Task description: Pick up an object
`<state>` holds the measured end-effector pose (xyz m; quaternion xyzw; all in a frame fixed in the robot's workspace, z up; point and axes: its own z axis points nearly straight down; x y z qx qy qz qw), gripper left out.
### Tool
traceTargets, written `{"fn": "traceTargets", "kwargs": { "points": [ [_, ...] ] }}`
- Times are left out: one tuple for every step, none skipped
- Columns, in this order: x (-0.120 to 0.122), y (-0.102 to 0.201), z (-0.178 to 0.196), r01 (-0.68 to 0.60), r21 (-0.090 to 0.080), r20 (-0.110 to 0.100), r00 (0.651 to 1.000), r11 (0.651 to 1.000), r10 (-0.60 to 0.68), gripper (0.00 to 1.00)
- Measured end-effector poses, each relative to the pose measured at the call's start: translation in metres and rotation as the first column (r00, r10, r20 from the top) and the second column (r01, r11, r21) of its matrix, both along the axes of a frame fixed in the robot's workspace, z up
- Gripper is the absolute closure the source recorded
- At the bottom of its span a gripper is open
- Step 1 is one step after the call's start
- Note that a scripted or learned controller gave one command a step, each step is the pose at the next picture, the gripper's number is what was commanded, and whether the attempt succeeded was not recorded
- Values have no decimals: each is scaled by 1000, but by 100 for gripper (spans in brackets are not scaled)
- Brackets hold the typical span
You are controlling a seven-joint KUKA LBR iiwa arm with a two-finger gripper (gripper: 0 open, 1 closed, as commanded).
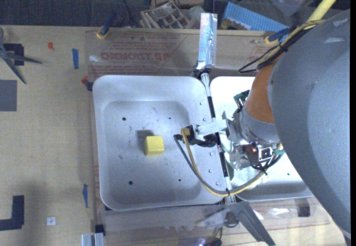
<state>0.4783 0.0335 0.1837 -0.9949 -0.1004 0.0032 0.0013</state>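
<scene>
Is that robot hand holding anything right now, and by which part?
Cannot be told; the gripper sits by the wall between the bins. The yellow block lies free in the left bin, apart from it.

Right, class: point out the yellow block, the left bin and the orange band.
yellow block (154, 145): camera view, its top face.
left bin (144, 80): camera view, its far rim.
orange band (258, 100): camera view, its left side.

Left bin (111, 100): white, smooth, plastic-looking, with a dull sheen and scattered dark specks. Right bin (292, 175): the same white shell, glaring under strong light. Yellow block (154, 145): matt, even-coloured faces, possibly foam or painted wood. Desk (44, 128): pale, matt, wood-like board. Arm (317, 100): smooth grey casing, satin finish. Orange band (260, 100): slightly glossy. Upright strip (207, 39) behind the bins: bright, reflective, metallic.
</scene>
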Motion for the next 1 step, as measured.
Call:
{"fn": "traceTargets", "kwargs": {
  "points": [
    [64, 18, 1, 4, -2, 7, 1000, 1000, -4, 100]
  ]
}}
